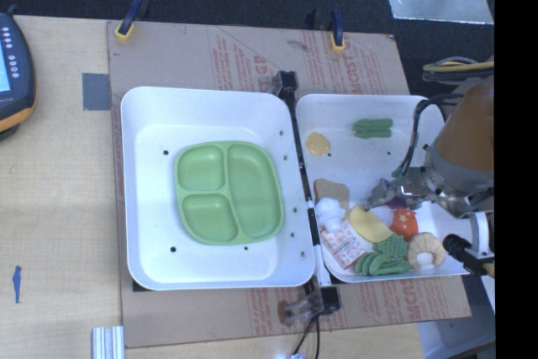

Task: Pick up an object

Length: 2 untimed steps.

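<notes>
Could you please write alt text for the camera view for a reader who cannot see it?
The grey arm's hand hangs low over the right bin, above a cluster of small toy foods. The left bin holds a green divided plate.

1 fixed overhead camera, slanted over bins (134, 181).

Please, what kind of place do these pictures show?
Probably a robotics lab bench for grasping tests: two shallow white plastic bins lie on clamped brown cardboard, the right one holds small toy foods like a green plastic pea pod, and a teach pendant sits nearby.
</notes>
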### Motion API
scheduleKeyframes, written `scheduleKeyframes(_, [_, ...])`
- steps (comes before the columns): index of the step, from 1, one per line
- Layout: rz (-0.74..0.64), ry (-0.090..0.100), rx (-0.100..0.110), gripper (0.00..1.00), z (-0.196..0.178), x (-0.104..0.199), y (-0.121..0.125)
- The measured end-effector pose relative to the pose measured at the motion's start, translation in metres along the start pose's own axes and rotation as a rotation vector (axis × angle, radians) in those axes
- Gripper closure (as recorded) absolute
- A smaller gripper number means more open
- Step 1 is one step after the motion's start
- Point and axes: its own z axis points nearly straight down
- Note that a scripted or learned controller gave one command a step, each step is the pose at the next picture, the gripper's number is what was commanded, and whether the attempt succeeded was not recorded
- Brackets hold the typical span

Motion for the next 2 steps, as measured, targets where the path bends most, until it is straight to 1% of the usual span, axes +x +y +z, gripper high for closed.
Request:
scheduleKeyframes(1, [0.005, -0.005, -0.008, 0.0, -0.001, -0.043, 0.022])
scheduleKeyframes(2, [0.003, -0.005, -0.006, 1.0, -0.012, -0.043, 0.022])
